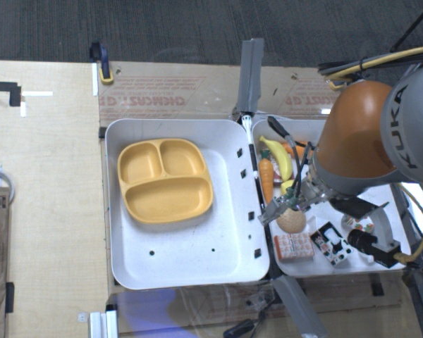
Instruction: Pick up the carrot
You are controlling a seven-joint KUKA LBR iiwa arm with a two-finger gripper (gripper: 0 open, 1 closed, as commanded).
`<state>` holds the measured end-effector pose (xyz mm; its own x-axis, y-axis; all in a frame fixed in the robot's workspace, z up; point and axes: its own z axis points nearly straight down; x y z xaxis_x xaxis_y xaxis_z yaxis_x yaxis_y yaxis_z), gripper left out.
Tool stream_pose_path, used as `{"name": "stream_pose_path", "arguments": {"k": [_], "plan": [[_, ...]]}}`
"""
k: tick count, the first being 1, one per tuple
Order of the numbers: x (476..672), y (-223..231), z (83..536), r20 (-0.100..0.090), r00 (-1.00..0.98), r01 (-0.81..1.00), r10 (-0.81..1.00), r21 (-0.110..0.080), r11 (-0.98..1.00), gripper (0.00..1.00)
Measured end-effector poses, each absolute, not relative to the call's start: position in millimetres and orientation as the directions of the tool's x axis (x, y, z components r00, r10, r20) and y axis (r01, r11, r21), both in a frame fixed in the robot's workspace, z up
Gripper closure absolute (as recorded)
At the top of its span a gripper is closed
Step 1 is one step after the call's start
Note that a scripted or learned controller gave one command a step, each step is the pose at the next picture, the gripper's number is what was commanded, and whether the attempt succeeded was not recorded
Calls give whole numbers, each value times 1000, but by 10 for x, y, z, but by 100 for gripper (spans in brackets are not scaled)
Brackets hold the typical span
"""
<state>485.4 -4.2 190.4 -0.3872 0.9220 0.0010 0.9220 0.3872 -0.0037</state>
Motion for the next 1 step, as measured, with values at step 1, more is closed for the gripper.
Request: {"name": "stream_pose_path", "arguments": {"k": [1], "plan": [[4782, -65, 1909, 1, -388, 922, 922, -2, 388, 0]]}}
